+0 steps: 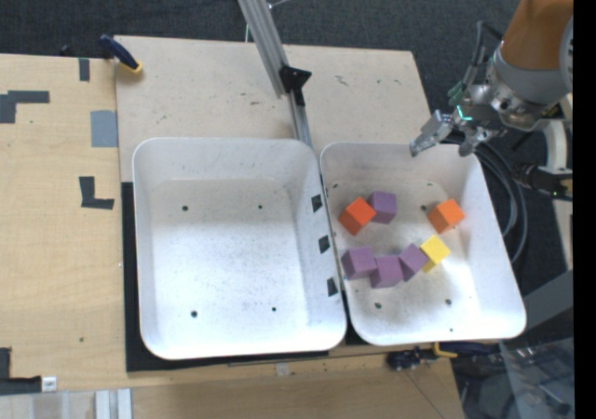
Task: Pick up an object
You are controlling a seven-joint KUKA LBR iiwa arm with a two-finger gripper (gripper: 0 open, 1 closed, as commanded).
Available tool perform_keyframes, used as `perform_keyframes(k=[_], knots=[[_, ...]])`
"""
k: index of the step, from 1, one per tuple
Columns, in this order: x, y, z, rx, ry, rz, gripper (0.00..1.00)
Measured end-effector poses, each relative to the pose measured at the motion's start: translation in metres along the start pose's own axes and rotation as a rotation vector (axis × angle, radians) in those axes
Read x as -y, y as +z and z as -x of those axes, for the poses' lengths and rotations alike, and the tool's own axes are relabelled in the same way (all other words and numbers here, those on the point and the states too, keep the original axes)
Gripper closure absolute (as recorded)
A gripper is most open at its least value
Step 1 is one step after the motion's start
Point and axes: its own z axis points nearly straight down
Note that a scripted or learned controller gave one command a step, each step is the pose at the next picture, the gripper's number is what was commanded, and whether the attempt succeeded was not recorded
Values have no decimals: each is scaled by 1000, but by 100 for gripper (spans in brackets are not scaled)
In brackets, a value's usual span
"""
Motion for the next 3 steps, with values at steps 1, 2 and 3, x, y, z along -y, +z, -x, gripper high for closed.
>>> perform_keyframes(k=[1, 2, 3], knots=[[-1, -3, 0, 2, -1, 4, 0], [3, 53, 10, 2, 1, -1, 0], [4, 118, 7, 1, 0, -2, 0]])
